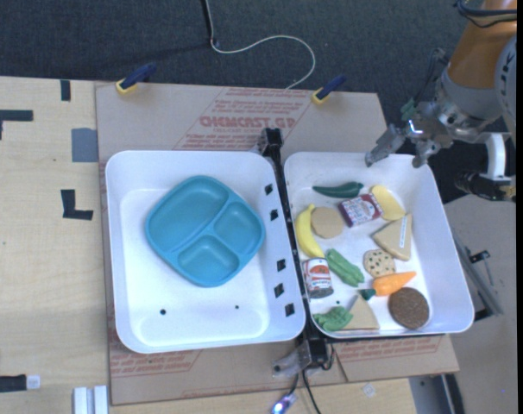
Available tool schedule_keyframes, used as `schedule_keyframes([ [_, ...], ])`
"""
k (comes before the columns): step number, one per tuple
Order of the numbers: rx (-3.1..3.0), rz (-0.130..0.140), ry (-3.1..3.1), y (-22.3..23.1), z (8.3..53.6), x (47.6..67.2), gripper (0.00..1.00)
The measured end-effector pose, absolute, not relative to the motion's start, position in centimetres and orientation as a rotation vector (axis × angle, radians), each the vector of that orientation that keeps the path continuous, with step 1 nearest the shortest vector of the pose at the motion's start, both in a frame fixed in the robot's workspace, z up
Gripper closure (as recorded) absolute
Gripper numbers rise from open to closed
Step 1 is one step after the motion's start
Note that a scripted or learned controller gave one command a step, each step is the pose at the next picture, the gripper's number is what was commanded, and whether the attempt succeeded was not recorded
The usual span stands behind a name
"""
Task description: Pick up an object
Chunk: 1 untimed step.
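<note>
Above the far rim of the right bin (447, 222), the arm's jaws (401, 147) hang spread apart with nothing between them. Judging from this, the task is at the approach step: no object has been chosen or touched yet, and the grasp is still to come.

Just below the jaws and a little to their left lies a green chilli (337, 189), the closest item. Near it, further in, sit a yellow lemon-shaped piece (387, 201) and a dark red packet (358, 210), touching each other. Beyond those, farther from the jaws, are a banana (307, 234), a round tan biscuit (327, 222), a cheese wedge (395, 237), a green pod (344, 267), a chocolate-chip cookie (378, 262), a carrot (391, 283), a small can (318, 277), a brown round patty (409, 307) and a sandwich triangle with leafy greens (348, 318).

Well apart from the jaws, across the divider, the left bin (132, 309) holds one blue divided plate (204, 229), lying flat.

The next move probably calls for lowering into the right bin over a single item that has free space on both sides; the pieces are crowded, so neighbours could be nudged
</note>
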State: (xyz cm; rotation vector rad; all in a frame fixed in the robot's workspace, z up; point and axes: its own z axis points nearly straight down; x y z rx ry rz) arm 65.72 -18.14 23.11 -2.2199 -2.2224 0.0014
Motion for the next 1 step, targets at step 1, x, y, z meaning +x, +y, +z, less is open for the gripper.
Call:
schedule_keyframes([
  [1,-2.212,-0.006,-2.232,-8.20,32.74,61.48,0.00],
])
